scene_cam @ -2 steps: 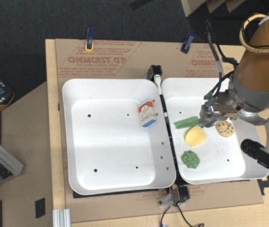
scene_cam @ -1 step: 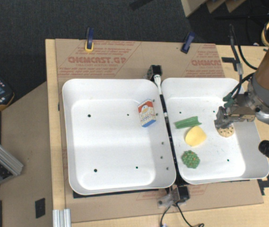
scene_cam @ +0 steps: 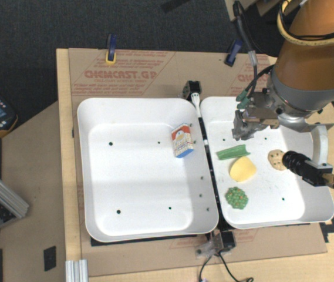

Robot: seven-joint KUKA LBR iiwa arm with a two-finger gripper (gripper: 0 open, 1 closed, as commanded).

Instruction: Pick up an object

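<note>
Gripper (scene_cam: pixel 243 133) hangs low over the right bin (scene_cam: pixel 307 210), just above the green bean-like piece (scene_cam: pixel 232 153); whether the fingers are spread or pressed together I cannot tell, and nothing shows between them. Risk, as I judge it: the green piece lies flat beside the yellow lump (scene_cam: pixel 243 170) and near the bin wall, so a descent slightly off may nudge it or close on air. Cardboard-covered table (scene_cam: pixel 67 157); dark floor beyond; small carton (scene_cam: pixel 182 141) in left bin (scene_cam: pixel 96 175).

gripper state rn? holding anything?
Two-finger gripper: cannot tell; it hangs over the right white bin, above the green bean-shaped piece.
</note>
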